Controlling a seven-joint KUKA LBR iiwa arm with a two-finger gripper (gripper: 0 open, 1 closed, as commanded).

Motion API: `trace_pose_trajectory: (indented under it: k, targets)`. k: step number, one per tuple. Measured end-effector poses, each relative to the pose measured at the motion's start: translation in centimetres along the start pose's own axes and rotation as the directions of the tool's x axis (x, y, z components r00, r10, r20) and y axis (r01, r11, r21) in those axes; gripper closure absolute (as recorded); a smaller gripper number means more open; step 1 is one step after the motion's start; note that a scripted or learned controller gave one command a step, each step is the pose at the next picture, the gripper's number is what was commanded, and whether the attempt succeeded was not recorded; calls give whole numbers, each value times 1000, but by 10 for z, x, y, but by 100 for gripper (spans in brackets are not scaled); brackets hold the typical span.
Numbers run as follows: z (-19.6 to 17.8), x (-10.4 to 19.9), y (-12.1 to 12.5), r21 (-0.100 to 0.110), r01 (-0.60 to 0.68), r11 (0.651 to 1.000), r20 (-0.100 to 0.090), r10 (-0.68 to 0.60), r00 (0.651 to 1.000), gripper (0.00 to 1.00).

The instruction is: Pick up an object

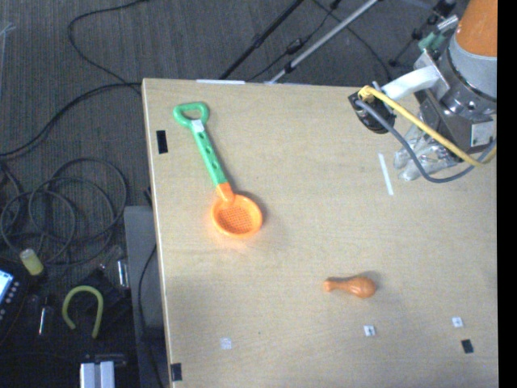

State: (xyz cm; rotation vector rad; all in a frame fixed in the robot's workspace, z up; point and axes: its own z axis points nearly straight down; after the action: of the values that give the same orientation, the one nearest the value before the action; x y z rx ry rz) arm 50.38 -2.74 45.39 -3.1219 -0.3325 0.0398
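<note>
Nearest to you, along the bottom edge of the pale wooden bench top [323, 136], sit a few small square markers [369, 330], some white and some dark. Just above them, toward the lower right of the surface, lies a small orange pear-shaped toy [352, 286], on its side with the narrow end pointing left and the rounded end to the right; nothing touches it. Farther up and to the left you see a toy sieve spoon with a round orange perforated bowl and a long green plastic handle [216, 175]; the bowl rests flat on the wood, and the handle runs up and to the left, ending in a green loop near the bench's far left corner. The two toys are well apart from each other. A thin white strip [386, 174] lies on the wood right of centre. Farthest back, at the upper right, the grey arm with its orange band [477, 31] reaches in, with a yellow cable and grey hoses draped over the wrist. The two-finger gripper [420, 156] hangs near the white strip, well apart from both toys; you cannot tell from here how its jaws stand, since the hardware blurs together.
</note>
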Motion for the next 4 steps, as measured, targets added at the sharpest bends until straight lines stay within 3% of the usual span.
trace_pose_trajectory:
  k: [4]
  targets:
    - [-30, 4, -7, 6, 15, 1000, 20, -15, 1000, 100]
